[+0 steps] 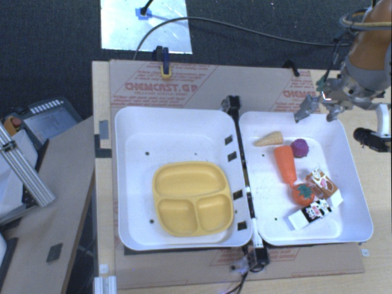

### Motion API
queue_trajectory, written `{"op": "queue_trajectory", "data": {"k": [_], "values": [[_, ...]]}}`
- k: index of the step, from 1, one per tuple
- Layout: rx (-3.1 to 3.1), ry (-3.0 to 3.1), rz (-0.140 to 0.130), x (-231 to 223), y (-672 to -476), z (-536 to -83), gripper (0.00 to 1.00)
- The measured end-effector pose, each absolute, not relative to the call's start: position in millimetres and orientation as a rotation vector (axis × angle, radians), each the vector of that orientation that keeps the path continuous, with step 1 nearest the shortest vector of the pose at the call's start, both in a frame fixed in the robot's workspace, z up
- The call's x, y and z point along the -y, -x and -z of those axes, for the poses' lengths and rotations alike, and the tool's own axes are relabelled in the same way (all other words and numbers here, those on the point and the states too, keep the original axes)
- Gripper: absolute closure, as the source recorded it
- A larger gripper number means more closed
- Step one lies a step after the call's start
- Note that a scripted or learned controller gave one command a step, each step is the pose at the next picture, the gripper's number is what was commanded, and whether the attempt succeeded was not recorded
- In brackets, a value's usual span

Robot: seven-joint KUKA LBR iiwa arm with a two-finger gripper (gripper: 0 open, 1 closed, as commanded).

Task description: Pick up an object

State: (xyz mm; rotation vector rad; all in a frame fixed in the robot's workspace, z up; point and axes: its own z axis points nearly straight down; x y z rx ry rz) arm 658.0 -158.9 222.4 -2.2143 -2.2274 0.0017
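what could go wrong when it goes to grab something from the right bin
The carrot, tomato and two small cartons lie touching, so the jaws, now spread above the bin's far rim, may catch two at once or nudge neighbours. The purple ball could roll away.

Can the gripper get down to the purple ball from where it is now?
Probably yes. The gripper, open, hangs above the right bin's far edge, and the purple ball lies just below it with open floor around, only the orange carrot close beside.
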Motion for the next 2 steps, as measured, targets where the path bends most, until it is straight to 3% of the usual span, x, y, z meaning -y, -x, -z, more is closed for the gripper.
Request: {"op": "queue_trajectory", "data": {"k": [2], "values": [[2.23,2.216,0.001,158,-664.6,-120,0.0]]}}
